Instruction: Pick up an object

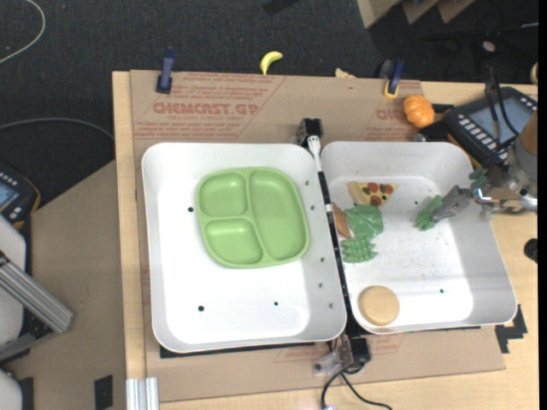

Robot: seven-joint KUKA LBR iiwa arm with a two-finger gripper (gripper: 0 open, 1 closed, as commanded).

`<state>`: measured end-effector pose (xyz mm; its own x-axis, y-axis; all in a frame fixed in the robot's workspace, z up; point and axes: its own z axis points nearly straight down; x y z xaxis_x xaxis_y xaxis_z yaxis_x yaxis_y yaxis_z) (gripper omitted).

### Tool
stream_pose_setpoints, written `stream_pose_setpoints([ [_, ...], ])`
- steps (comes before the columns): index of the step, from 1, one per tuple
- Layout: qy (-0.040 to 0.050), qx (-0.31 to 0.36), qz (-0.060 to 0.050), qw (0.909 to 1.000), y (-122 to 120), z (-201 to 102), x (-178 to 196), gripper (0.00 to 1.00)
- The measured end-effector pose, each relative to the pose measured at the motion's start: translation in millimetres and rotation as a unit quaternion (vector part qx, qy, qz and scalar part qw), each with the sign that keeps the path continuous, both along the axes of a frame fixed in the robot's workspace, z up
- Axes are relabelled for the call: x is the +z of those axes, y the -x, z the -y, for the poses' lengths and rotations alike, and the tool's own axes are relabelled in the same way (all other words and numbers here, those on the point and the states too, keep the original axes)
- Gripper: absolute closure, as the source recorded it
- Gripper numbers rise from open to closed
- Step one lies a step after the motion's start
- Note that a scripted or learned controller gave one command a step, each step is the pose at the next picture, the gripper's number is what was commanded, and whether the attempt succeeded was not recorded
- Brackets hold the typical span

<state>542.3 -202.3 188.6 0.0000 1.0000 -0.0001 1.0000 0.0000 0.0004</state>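
My gripper [446, 206] reaches into the right bin [479, 301] from the right edge, its grey fingers [457, 201] pointing left. A small green leafy piece [427, 215] sits pinched at their tips, over the bin's upper right area. Lower left of it lie two more green leafy pieces [362, 222] [357, 249]. A toy pizza slice [374, 192] rests near the bin's back, and a brown piece [342, 223] lies by the left wall. A round tan bun [379, 305] sits at the front.
The left bin [171, 254] holds a green divided plate [253, 217]. An orange toy [418, 110] and a yellow banana [271, 60] lie on the cardboard behind the bins. Blue clamps [165, 71] [393, 77] grip the back edge. A black device [487, 126] stands at the right.
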Motion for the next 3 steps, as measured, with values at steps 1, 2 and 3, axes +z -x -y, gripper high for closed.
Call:
stream_pose_setpoints([
  [1, -0.0028, 0.003, -0.004, 1.0, 41, -102, -109, 0.0],
  [2, 0.0003, -0.001, 0.001, 1.0, 38, -96, -94, 1.0],
  [3, -0.0015, 0.005, 0.005, 1.0, 32, -182, 2, 1.0],
])
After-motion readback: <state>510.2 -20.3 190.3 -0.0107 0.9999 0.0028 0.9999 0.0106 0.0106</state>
